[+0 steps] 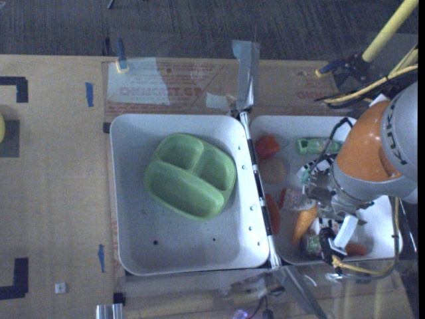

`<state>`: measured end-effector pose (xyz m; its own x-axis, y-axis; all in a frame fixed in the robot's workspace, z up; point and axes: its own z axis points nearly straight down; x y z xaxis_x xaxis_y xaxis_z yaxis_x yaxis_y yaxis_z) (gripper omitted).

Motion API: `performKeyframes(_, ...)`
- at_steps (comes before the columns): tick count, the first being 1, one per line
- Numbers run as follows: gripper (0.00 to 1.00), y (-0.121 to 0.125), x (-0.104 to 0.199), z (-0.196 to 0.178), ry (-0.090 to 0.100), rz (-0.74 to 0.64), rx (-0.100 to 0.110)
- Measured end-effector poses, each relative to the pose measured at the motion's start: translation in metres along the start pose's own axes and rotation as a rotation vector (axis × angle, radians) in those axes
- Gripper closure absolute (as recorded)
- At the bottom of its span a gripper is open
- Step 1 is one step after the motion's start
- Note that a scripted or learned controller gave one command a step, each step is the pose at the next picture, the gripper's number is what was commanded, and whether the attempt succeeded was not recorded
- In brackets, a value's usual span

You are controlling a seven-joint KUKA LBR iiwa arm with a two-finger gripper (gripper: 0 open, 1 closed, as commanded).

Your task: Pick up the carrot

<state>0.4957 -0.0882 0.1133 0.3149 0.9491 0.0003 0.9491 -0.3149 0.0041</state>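
The carrot (303, 224) lies at lower right, in the right bin (380, 221), just beside the gripper (320, 208), whose opening cannot be told. A neighbouring red piece (273, 212) could be grasped instead, given the crowding.

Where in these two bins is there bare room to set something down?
The left bin has bare floor between the green plate and its near rim, and a narrower strip between the plate and its left wall. The right bin is crowded: the carrot, a red vegetable and a green thing lie close together, with the gripper among them.
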Motion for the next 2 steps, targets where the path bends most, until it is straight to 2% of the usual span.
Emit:
performKeyframes(1,1.00,-0.028,0.060,-0.119,-0.003,-0.120,0.011)
performKeyframes(2,1.00,-0.044,0.080,-0.068,-0.002,-0.154,0.012)
